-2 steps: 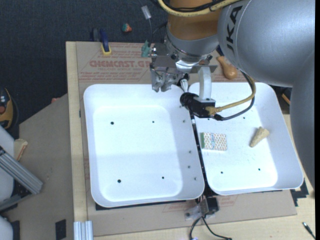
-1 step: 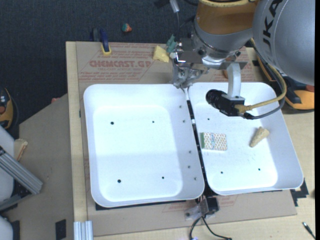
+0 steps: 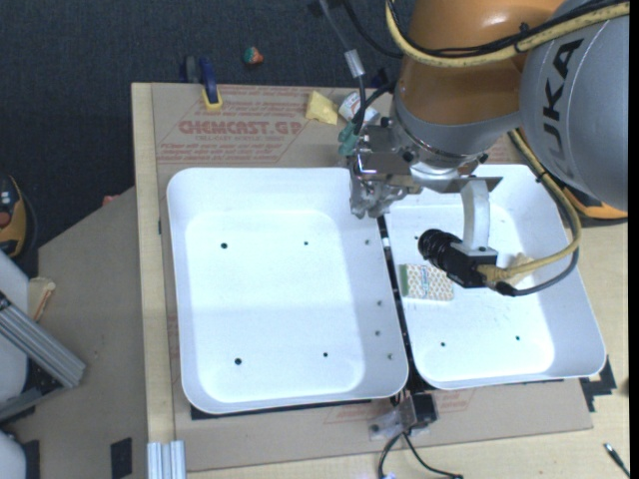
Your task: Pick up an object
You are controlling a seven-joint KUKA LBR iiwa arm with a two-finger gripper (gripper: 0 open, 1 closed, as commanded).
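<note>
Gripper (image 3: 367,200) hovers at the inner edge of the right bin (image 3: 529,317), its opening impossible to tell; the packet (image 3: 427,281) lies unlifted nearby. Pick not yet made.

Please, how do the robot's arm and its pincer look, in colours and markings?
The arm is grey and rounded, with black letters and a glossy orange band. Yellow and black cables run around it. The pincer is small, metallic grey.
</note>
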